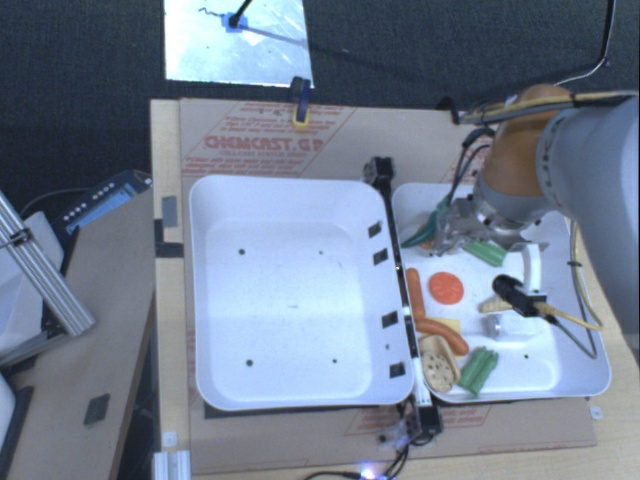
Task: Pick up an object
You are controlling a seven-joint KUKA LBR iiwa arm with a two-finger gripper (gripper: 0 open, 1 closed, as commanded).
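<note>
Two white bins sitting on the counter [170, 298]: left bin [290, 288], then right bin [560, 368] holding one red disc [446, 288], two sausages, one cracker [437, 363], green pieces. End effector [455, 230] hovering over right bin; grip state: cannot tell.

Two bins sit side by side on the counter [165, 298]. In the right bin [575, 368], the tomato slice [446, 288] lies behind the sausage [441, 332], cracker [437, 364] and beans [478, 370].
</note>
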